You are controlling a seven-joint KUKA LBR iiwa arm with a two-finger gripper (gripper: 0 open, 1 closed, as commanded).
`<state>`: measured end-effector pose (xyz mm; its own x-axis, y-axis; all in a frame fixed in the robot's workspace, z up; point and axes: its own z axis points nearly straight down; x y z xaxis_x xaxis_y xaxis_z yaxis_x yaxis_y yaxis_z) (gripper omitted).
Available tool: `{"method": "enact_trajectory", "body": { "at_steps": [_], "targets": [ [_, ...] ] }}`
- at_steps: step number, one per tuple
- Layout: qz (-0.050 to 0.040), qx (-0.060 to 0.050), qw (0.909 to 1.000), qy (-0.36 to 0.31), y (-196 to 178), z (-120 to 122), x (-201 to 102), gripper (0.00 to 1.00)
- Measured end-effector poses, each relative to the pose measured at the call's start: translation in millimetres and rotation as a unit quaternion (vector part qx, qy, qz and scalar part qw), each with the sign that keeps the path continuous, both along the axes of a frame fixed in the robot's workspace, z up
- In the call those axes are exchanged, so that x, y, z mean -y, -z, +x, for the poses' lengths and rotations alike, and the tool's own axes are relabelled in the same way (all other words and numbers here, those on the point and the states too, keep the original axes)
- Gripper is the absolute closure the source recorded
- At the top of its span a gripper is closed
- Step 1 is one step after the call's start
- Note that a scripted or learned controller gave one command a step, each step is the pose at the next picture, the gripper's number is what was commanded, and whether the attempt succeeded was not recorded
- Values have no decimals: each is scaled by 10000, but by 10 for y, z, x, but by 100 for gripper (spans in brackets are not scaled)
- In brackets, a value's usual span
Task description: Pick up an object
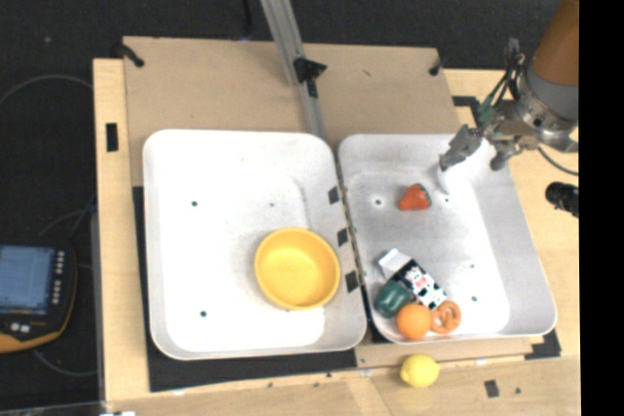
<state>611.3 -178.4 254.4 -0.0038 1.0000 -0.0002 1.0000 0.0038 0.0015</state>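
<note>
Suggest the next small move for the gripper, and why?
Probably shift the gripper down-left over the red object in the right bin. It hangs open at the bin's upper right edge holding nothing, and that piece lies alone, apart from the cluster near the bottom.

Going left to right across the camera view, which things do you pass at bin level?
Handheld screen unit → yellow bowl in the left bin → red object in the right bin → gripper over that bin's far right corner.
</note>
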Motion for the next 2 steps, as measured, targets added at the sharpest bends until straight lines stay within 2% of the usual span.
{"method": "enact_trajectory", "body": {
  "at_steps": [1, 2],
  "targets": [
    [-2, -1, 10000, -2, 0, 0, 1, 0],
    [-13, -21, 10000, 5, 437, -3, -41, 0]
  ]
}}
